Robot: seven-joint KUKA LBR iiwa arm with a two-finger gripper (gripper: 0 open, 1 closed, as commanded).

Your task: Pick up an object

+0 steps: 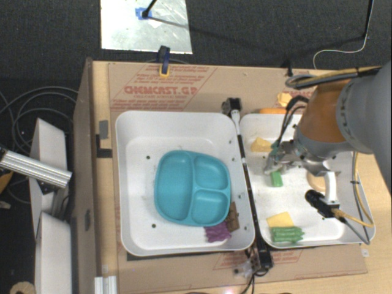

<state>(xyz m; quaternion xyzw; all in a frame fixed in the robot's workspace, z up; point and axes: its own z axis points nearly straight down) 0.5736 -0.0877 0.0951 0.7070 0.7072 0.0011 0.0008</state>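
Camera view, largest first: grey arm (343,121) over the right bin (352,241), claw (275,166) low inside it. Whether wide or narrow, cannot tell.

Left of the claw, past the divider, the left bin (131,146) with a teal divided plate (193,188).

Toward the front edge from the claw, well apart: a ridged green piece (286,234) and a yellow wedge (280,219).

Just behind the claw, a yellow chip (261,144).

Right at the claw's tip, on its front side, touching or nearly so: a small green block (277,178), the likely target.

Probably the grasp step, not yet a lift. Next calls for closing squarely on the block and rising straight up, then checking that it comes along.
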